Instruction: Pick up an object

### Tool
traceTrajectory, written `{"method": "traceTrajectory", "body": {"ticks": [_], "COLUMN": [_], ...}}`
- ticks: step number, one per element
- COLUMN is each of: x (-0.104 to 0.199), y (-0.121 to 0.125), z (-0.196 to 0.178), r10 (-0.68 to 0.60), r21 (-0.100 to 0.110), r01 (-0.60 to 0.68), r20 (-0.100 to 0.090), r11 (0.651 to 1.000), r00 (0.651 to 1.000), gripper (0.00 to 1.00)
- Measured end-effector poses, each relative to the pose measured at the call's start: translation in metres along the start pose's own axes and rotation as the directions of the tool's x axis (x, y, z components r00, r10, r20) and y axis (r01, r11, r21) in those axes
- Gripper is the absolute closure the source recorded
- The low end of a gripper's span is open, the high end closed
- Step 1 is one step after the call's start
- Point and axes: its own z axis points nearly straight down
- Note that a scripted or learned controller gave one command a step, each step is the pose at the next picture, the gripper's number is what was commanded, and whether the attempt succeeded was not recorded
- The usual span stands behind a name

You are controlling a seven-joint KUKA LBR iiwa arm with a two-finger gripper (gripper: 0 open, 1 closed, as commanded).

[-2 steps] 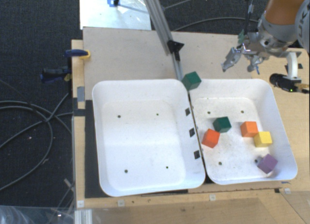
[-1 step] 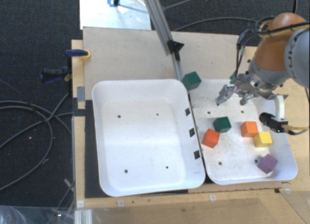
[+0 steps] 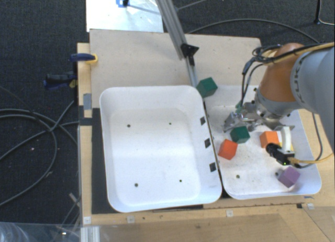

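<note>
Dark carpet (image 3: 36, 26) strewn with black cables (image 3: 26, 131) surrounds a pale wooden bench (image 3: 136, 57) that carries both white bins.

The gripper (image 3: 236, 122) hangs low over the near-left part of the right bin (image 3: 261, 194), with the grey arm (image 3: 309, 78) reaching in behind it. Whether it is spread or pressed together cannot be told from this slant, and nothing can be seen pinched in it. A dark green cube (image 3: 241, 134) sits right at its tip, seemingly touching or just under it, and is the likely target.

To do the grasp well, the gripper should probably centre over that cube, square up to two opposite faces, and go down close to the bin floor before closing. A red-orange cube (image 3: 227, 149) lies just beside the target, toward the divider, so an off-centre descent could knock it or push the green one away.

Further out, an orange cube (image 3: 269, 138) rests near the target on its other side, and a purple cube (image 3: 289, 176) sits by the near-right corner. A lighter green cube (image 3: 207, 86) perches at the bin's far-left corner. Beyond lie the left bin (image 3: 157, 146), a slanted metal pole (image 3: 167, 10) and a blue clamp (image 3: 63, 81) on the bench's left edge.
</note>
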Motion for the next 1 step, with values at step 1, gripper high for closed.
{"method": "traceTrajectory", "body": {"ticks": [1], "x": [-0.0073], "y": [-0.0081], "z": [0.0029], "r10": [0.001], "r21": [-0.006], "r01": [-0.001], "r20": [0.002], "r11": [1.0], "r00": [1.0], "gripper": [0.0]}}
